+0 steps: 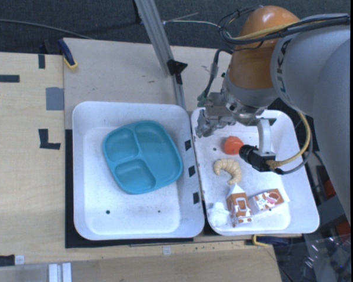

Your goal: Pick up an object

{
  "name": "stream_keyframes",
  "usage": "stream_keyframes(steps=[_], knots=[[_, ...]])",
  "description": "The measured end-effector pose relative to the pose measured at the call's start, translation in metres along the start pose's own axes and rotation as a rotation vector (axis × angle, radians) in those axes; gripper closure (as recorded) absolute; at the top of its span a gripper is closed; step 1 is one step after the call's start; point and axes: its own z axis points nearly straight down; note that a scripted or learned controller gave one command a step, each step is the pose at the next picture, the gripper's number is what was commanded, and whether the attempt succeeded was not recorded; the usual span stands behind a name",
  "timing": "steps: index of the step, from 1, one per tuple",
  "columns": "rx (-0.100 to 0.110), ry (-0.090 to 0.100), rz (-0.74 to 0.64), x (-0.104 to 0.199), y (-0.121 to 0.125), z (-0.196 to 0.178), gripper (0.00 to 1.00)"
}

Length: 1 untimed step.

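My gripper (205, 124) hangs over the far left corner of the right bin (303, 207), under the orange wrist band. Just to its right lies a small orange-red ball (232, 144). A tan croissant (228, 169) lies nearer the front, in the middle of that bin. Two orange-and-white cartons (239, 208) (268, 201) rest by the front wall, with a white crumpled piece (219, 215) at the front left corner. The gripper stands apart from all of these things.
The left bin (88, 216) holds a blue divided plate (142, 155). A grey metal post (159, 37) slants up from the back between the bins. A black cable connector (253, 156) hangs from the arm over the right bin.
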Motion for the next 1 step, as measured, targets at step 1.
stream_keyframes(steps=[1], knots=[[0.001,-0.001,0.002,0.0428,0.0245,0.0104,1.00]])
